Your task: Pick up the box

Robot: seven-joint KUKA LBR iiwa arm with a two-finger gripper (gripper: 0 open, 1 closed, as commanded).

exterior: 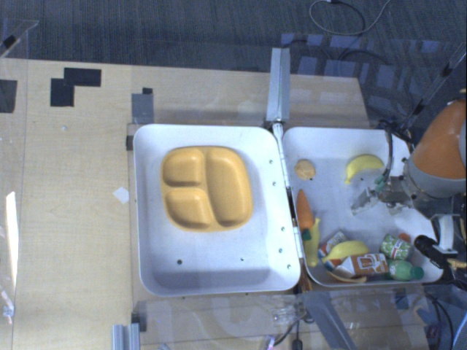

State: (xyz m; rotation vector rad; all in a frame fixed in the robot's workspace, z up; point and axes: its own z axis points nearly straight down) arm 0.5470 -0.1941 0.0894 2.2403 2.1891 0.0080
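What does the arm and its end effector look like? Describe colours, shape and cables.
The arm is rounded, with a broad orange band above a grey wrist. The end effector is small, metallic grey, ending in thin prongs. Thin dark cables run beside the wrist.

arm (441, 152) cut off right, claw (368, 199) perhaps blurred

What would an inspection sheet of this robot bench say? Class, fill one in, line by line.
Surface: wooden bench bearing two white bins, left bin and right bin.
Job's things: box lying at the right bin's near edge, among other items.
Clutter: yellow divided plate in the left bin; banana, carrot, round biscuit, green bottle in the right bin.
Gripper: gripper over the right bin, beside the banana, holding nothing.
Cables: a looped cable on the floor.
Surroundings: dark carpet.
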